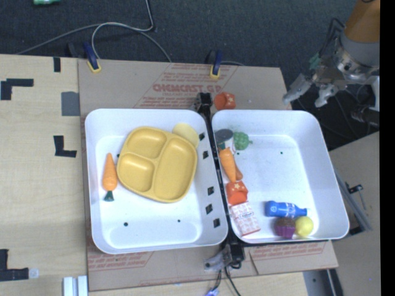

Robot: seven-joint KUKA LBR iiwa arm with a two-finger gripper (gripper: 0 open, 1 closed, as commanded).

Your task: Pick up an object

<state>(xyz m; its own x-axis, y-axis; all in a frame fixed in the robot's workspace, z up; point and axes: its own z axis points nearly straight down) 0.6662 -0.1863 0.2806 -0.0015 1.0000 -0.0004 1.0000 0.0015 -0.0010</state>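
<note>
Your claw (310, 90) hangs at about two o'clock in the view, outside the right bin (321, 165) and above its far right corner; its two fingers are spread apart with nothing between them. In the right bin, along the nine o'clock wall, you have a green vegetable (241, 141), a carrot (229, 164), an orange-red block (237, 193) and a small red-and-white carton (245, 219) lined up from far to near. At the bin's five o'clock corner a blue bottle (284, 209) lies on its side, with a purple fruit (284, 228) and a yellow ball (304, 226) just beside it and touching each other. The left bin (99, 221) holds a yellow divided plate (157, 164) near its middle, a second carrot (110, 176) at nine o'clock by the wall, and a pale yellow piece (186, 132) at the plate's one o'clock edge. A red tomato (224, 100) sits on the bench (37, 165) just beyond the bins at twelve o'clock. All the pieces lie well apart from your claw.
</note>
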